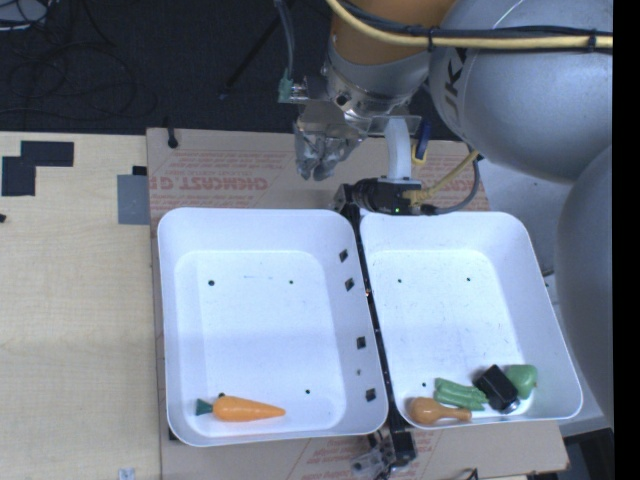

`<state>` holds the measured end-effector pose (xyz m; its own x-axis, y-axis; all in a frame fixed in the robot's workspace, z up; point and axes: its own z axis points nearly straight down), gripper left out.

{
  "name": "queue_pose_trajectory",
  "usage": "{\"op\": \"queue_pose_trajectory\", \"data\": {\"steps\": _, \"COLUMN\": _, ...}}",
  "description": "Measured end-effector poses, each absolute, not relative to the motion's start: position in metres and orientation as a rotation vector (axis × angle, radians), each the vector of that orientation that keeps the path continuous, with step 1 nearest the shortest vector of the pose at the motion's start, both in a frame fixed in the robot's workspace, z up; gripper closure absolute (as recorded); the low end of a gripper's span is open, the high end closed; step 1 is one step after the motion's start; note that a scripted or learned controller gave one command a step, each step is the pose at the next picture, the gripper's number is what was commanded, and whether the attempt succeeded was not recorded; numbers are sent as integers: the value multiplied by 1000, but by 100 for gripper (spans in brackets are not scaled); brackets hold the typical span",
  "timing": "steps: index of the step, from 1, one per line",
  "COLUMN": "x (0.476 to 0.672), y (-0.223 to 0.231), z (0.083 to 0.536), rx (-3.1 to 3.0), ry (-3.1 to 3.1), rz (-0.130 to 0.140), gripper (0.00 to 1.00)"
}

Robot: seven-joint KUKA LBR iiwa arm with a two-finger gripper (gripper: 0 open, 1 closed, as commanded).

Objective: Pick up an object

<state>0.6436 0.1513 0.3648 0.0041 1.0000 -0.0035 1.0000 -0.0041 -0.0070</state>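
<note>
- Looking down at a slant on a table (70, 298) that carries two shallow white bins side by side, the left bin (180, 268) and the right bin (520, 268).
- The grey arm (530, 68), with an orange band (370, 18) above the wrist, enters from the right and hangs above the far edge of the bins, over the brown cardboard sheet (230, 173) under them.
- The end effector (322, 158) points downward beyond the far rim of the left bin, near the seam between the two bins; how far apart its fingers stand cannot be told, and nothing is seen between them.
- An orange toy carrot (245, 408) with a green top lies flat at the near left corner of the left bin, well apart from the end effector.
- In the near right corner of the right bin lies a small cluster: a tan pear-shaped piece (435, 411), a green bean pod (458, 394) just beside it, a black block (497, 388) and a green rounded piece (522, 376) touching that block.
- Black cables (60, 28) lie on the dark floor beyond the table.
</note>
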Motion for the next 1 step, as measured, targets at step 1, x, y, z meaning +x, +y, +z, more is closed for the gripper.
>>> {"op": "queue_pose_trajectory", "data": {"steps": 1, "x": 644, "y": 96, "z": 436, "rx": -2229, "ry": -2219, "rz": -3, "gripper": 100}}
